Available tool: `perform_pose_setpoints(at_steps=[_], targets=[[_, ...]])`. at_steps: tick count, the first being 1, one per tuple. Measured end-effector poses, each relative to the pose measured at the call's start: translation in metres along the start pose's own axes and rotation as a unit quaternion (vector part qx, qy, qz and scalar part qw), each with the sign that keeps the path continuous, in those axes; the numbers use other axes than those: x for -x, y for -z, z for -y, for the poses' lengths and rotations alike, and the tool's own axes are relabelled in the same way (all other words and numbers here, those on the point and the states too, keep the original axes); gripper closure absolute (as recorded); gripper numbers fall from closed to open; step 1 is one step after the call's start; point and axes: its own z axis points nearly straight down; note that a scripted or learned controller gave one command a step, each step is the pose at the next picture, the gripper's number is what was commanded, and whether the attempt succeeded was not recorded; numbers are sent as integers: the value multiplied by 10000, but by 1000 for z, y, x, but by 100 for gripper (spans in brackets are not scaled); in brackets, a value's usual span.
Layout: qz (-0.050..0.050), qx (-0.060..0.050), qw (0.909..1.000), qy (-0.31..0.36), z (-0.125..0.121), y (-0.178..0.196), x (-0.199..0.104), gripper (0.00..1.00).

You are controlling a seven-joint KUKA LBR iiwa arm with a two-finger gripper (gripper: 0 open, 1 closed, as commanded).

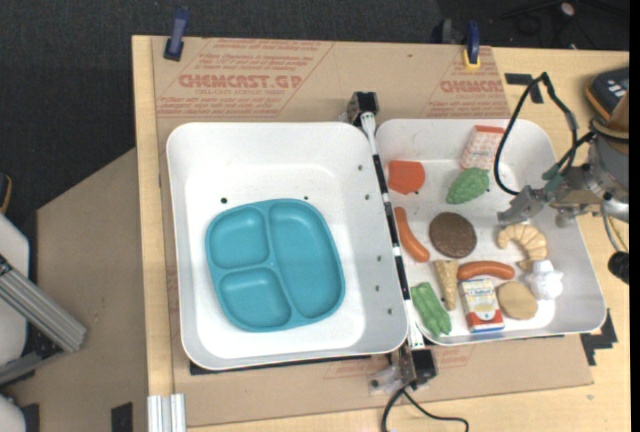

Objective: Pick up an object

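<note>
The right bin (pixel 575 315) holds several toy foods: an orange piece (pixel 405 176), a green leafy piece (pixel 468 186), a pink and white box (pixel 483 146), a thin sausage (pixel 410 236), a brown patty (pixel 454 233), a croissant (pixel 525 240), a hot dog (pixel 485 271), a green pickle (pixel 430 308), a small carton (pixel 482 306) and a tan bun (pixel 518 300). My gripper (pixel 520 211) reaches in from the right and hangs low over the bin's right half. It sits just above the croissant and right of the patty. Nothing is seen held in it.
The left bin (pixel 190 160) carries a teal divided plate (pixel 274 263). A black cable (pixel 503 155) loops over the right bin's back part. A black clip (pixel 362 105) sits where the bins meet at the back. Cardboard (pixel 250 75) lies behind the bins.
</note>
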Motion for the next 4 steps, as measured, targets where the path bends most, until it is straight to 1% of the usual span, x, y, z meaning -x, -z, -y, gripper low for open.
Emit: perform_pose_setpoints(at_steps=[1, 2, 3, 4], targets=[[-38, -58, 10000, 43, -15, -103, -82, 0], [-24, -50, 10000, -9, 37, -116, -66, 0], [3, 27, 10000, 30, -41, -114, -84, 0], [2, 12, 10000, 8, -38, -104, -82, 100]])
